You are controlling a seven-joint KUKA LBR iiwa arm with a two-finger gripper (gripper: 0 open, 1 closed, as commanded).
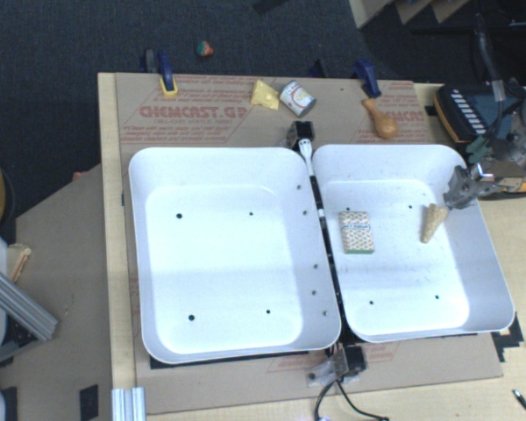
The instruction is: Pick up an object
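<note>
In the right bin (473,305) lie two objects. A small patterned rectangular packet (357,231) with a green lower edge rests left of centre. A tan cone-shaped piece (432,222) lies near the right wall, its point toward the front. My gripper (462,191) hangs at the bin's upper right edge, just right of and above the cone's wide end. Nothing shows between its fingers, and their spread is too small to make out.
The left bin (149,235) stands beside the right one. On the board behind the bins lie a yellow wedge (265,96), a small white box (297,98) and a tan pear-shaped toy (381,119). Blue clamps (166,70) hold the back edge.
</note>
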